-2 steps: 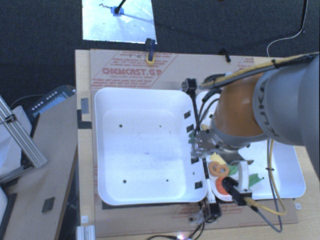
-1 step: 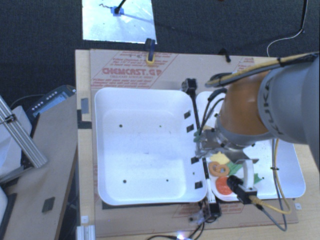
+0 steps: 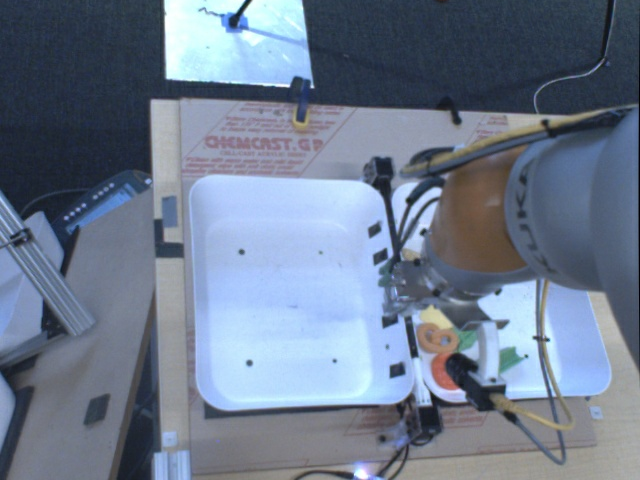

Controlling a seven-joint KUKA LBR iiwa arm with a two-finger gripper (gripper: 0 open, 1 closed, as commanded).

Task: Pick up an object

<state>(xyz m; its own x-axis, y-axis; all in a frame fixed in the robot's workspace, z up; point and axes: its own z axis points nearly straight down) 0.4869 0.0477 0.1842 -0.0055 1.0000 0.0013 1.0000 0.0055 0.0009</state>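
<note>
My gripper [image 3: 408, 296] hangs low over the left side of the right bin [image 3: 580, 363], close to the wall between the two bins. The bulky grey and orange arm covers most of that bin. Just below the gripper lies an orange ring-shaped object [image 3: 437, 339], with a yellowish piece [image 3: 431, 318] touching its upper edge. A red-orange object [image 3: 440, 372] rests near the bin's front left corner. From under the wrist on the right a green object [image 3: 513, 357] sticks out. I see nothing between the gripper and these objects that shows a hold.
The left bin [image 3: 290, 288] stands beside the right one, sharing a narrow divider with black clips [image 3: 385, 258]. Both rest on a brown board [image 3: 270, 133]. A yellow clamp [image 3: 300, 116] sits at the board's far edge.
</note>
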